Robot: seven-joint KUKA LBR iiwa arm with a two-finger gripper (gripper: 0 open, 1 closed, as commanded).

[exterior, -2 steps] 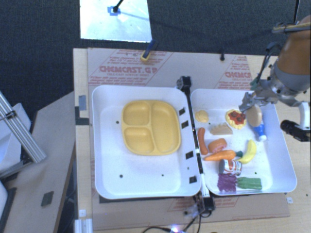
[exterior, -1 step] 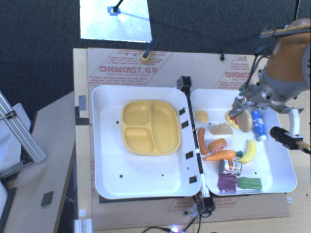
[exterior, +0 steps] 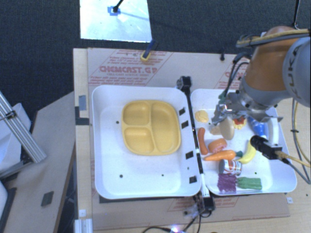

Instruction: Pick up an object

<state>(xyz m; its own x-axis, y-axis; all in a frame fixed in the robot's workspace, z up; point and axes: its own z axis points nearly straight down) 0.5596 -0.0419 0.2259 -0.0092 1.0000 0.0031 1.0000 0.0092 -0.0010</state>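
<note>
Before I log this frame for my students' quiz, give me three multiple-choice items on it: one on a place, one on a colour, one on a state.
1. Where does the yellow divided tray lie?
A. in the left bin
B. in the right bin
C. on the bare bench

2. What colour is the carrot in the right bin?
A. blue
B. orange
C. white

3. How does the gripper stand?
A. above the left bin
B. over the right bin's toys
C. over the bench beside both bins

Key: 1 A, the tray sits in the left bin's middle. 2 B, it is plainly orange. 3 B, it hangs above the right bin's far end.
</note>
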